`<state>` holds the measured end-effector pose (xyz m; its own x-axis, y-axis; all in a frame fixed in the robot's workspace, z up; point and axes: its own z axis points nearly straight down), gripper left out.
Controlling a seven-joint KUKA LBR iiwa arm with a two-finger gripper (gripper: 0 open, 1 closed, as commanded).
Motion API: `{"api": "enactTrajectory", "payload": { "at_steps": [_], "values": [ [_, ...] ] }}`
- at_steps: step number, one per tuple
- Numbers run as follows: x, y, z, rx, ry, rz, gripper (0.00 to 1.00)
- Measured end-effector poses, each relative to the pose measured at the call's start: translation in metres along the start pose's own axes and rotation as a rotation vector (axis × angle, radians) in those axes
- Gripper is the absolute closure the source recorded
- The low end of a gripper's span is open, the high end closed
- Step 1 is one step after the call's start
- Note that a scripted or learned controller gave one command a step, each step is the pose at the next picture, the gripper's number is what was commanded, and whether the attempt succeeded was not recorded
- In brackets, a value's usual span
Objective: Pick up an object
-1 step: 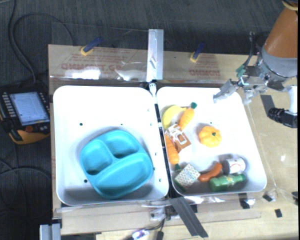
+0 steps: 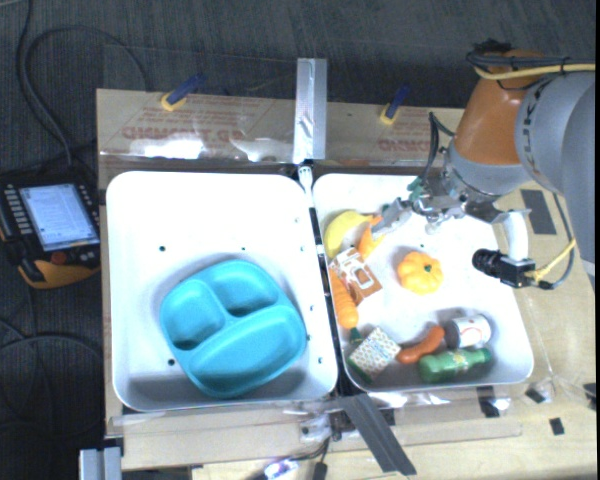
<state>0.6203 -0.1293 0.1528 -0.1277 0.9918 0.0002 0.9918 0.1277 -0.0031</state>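
Observation:
The right bin (image 2: 515,313) holds several toy items. A yellow banana-like fruit (image 2: 340,230) lies at its upper left, and a small orange pumpkin (image 2: 420,272) sits near the middle. A red-and-white carton (image 2: 358,274) rests beside an orange carrot (image 2: 344,306) along the left wall. At the front lie a checkered packet (image 2: 374,350), a red-orange piece (image 2: 421,346), a small can (image 2: 469,330) and a green item (image 2: 453,366). My gripper (image 2: 408,208) hangs over the bin's upper part, just right of the yellow fruit and above the pumpkin. Nothing is visibly held.
The left bin (image 2: 140,218) carries a blue divided plate (image 2: 235,324). A metal divider post (image 2: 309,108) stands at the back between the bins. A black camera unit (image 2: 500,264) juts from the arm over the right bin's edge. A teach pendant (image 2: 45,220) lies left of the bench.

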Motion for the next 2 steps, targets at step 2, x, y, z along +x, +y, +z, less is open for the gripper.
{"api": "enactTrajectory", "payload": {
  "at_steps": [2],
  "values": [
    [-0.043,-0.05,0.063,-0.012,-0.007,-0.159,0.0]
  ]
}}
